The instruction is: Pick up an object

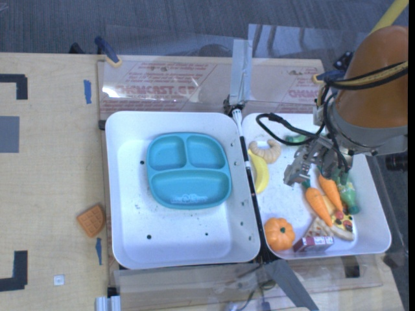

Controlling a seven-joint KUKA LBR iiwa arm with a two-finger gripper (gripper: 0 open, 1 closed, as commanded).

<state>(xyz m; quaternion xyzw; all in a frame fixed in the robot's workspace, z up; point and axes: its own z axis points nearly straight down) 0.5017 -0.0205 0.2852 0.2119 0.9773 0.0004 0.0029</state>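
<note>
The right bin (378,220) holds several toy foods. A yellow banana (260,175) and a beige pastry (266,150) lie along its left wall. Two orange carrots (318,203) sit mid-bin beside a green vegetable (351,197). An orange pumpkin (279,233), a pizza slice (338,225) and a red-and-white packet (314,242) lie near the front. My gripper (297,173) hangs low over the middle of this bin, between the banana and the carrots, just up-left of the carrots. Nothing visibly hangs from it.
The left bin (123,193) carries a blue divided plate (189,171). A small waffle piece (91,219) lies on the wooden bench left of the bins. The arm's orange band (379,76) and black cables (285,125) overhang the right bin's back.
</note>
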